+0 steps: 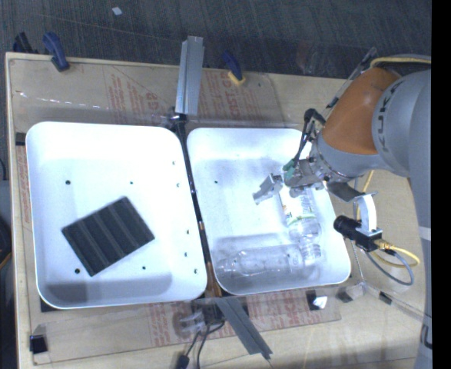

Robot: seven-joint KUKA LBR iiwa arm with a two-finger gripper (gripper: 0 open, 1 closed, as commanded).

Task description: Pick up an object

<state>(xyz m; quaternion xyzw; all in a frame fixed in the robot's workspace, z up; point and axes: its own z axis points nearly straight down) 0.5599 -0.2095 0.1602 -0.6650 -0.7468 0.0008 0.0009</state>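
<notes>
Bottles [267, 261] of clear plastic at lower right look light, slippery and crushable, so we would grip mid-body; the gripper [275, 187] hovers above, whether open we cannot tell.

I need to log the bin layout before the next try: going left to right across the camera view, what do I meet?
Left bin → black ribbed pad lying in it → divider between the bins → right bin → clear plastic bottle lying along its near wall → gripper → orange band of the arm.
</notes>
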